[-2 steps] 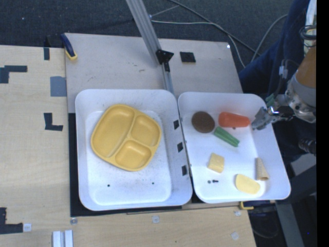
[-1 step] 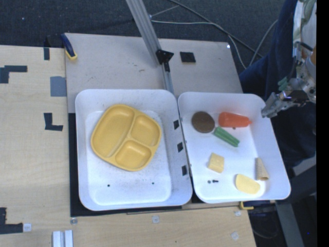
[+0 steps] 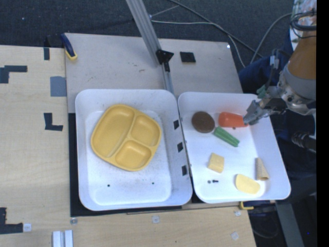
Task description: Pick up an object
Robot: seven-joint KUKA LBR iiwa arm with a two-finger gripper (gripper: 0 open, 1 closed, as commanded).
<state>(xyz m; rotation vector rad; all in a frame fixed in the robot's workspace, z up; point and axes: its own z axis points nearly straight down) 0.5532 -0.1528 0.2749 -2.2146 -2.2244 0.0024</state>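
- Gripper [image 3: 253, 115]: dark metal, over the right bin [image 3: 275, 153]; finger spacing cannot be told.
- Orange block [image 3: 231, 120]: smooth, just beside the gripper tip.
- Brown disc [image 3: 203, 121] (matte, round): left of the block.
- Left bin [image 3: 82, 153]: holds a yellow three-compartment plate [image 3: 126, 136].

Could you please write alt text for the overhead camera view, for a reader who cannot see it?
The claw hangs by an orange piece in the right bin, which also has a brown disc, a green stick and yellowish pieces. The left bin has a yellow divided plate.
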